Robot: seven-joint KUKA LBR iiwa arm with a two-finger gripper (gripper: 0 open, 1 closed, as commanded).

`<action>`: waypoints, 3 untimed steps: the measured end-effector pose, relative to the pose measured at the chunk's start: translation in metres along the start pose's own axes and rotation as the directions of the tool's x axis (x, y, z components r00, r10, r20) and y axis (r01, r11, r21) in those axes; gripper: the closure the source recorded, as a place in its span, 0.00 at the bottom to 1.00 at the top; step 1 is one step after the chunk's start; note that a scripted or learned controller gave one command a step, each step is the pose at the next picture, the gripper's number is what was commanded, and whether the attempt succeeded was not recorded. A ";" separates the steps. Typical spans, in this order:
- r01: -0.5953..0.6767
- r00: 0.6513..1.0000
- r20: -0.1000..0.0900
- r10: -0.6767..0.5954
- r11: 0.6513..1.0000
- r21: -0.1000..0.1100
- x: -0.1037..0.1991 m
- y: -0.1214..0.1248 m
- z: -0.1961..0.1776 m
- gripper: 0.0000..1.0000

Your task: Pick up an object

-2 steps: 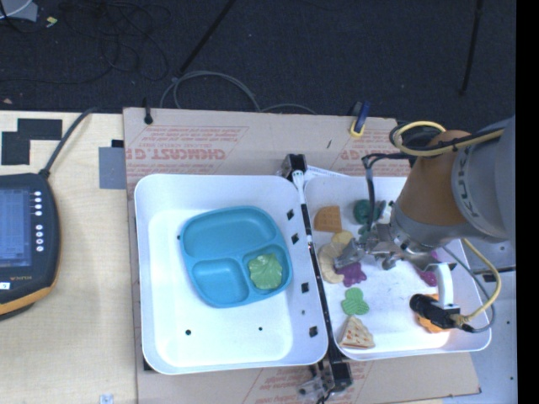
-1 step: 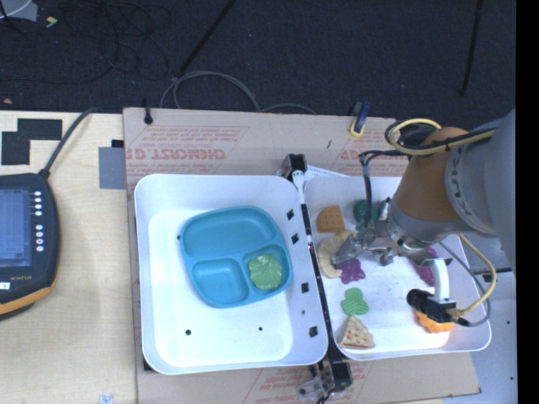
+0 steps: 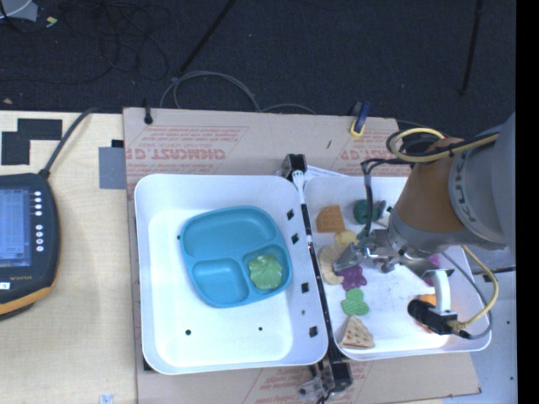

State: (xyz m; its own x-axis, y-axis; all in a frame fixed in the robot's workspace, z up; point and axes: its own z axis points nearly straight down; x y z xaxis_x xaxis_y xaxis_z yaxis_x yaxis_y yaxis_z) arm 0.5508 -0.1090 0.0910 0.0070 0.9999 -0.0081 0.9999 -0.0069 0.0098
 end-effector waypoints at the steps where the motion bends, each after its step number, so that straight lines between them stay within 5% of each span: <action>1: -0.007 1.000 0.015 0.007 1.000 -0.013 0.011 -0.020 -0.002 0.00; 2: 0.000 1.000 0.015 0.000 1.000 0.000 0.013 0.062 -0.001 0.00; 3: 0.008 1.000 0.005 -0.008 0.999 0.046 0.005 0.087 0.003 0.00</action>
